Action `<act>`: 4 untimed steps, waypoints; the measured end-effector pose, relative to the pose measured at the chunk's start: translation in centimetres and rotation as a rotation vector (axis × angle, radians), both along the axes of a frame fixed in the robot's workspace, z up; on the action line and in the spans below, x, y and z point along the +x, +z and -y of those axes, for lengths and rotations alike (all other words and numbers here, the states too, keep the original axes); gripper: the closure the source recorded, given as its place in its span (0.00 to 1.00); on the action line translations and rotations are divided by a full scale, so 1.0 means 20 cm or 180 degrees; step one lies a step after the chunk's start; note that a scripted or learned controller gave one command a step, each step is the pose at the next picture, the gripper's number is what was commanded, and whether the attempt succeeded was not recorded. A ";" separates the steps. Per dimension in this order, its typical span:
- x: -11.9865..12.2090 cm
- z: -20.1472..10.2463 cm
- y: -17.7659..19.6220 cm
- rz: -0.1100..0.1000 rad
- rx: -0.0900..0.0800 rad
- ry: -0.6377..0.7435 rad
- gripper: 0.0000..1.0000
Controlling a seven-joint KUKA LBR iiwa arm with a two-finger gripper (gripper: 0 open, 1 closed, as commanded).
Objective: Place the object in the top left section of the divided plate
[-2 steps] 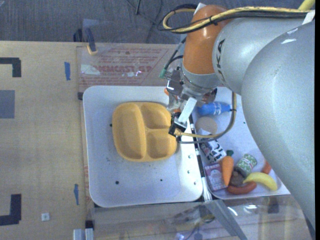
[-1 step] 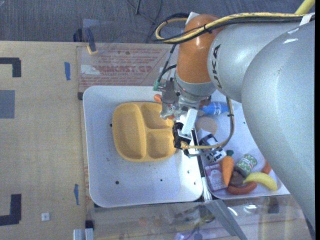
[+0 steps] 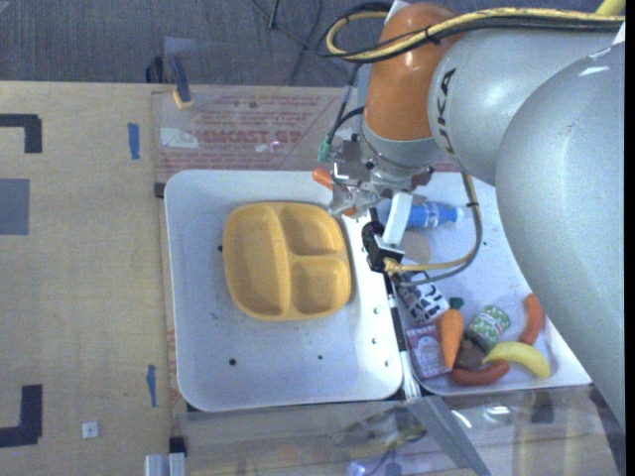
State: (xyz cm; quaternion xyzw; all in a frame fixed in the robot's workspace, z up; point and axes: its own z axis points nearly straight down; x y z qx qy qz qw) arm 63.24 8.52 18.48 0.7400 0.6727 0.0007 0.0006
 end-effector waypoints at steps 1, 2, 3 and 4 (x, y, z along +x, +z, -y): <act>-0.09 0.14 0.56 0.0000 -0.0004 0.0663 1.00; -0.13 0.21 0.02 -0.0005 0.0001 0.0668 1.00; -0.08 0.13 0.00 -0.0002 0.0001 0.0423 1.00; 0.02 0.24 0.00 0.0000 -0.0002 0.0514 1.00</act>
